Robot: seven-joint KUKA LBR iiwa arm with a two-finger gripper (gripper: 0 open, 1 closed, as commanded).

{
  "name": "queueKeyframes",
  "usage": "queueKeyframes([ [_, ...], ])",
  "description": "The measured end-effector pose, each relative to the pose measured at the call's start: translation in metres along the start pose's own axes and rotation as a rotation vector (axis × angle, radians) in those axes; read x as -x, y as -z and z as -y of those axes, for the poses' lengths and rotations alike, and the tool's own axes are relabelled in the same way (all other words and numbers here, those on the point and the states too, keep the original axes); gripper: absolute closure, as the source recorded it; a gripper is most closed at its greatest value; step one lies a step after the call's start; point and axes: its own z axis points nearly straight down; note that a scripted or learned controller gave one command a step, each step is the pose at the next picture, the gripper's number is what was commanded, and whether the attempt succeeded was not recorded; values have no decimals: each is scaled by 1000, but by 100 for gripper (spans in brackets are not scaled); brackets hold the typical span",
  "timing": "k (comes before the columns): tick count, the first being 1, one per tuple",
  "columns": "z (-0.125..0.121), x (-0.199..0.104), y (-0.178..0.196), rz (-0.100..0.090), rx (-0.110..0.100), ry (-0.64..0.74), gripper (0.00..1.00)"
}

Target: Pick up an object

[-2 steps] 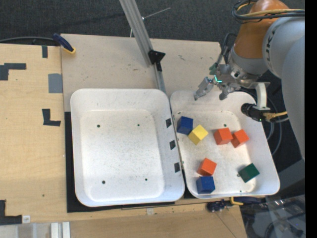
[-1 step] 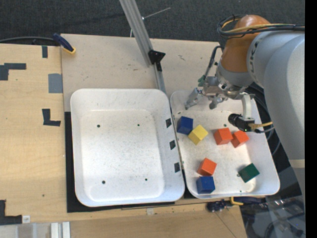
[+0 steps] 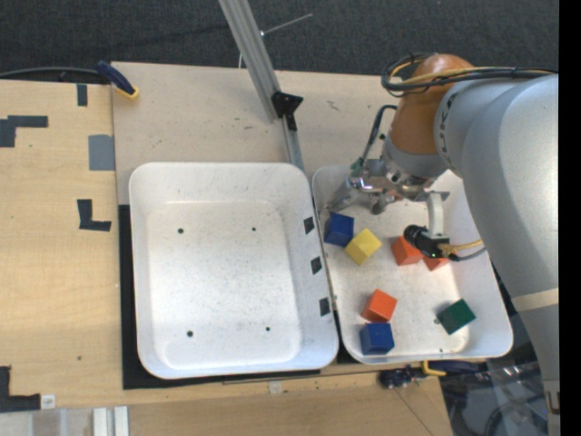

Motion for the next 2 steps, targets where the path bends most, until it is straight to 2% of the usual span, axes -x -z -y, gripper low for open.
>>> queueKeyframes([
  [1,-2,-1,14,0,5,1,100],
  [2,4,0,75,0,11,-1,100],
])
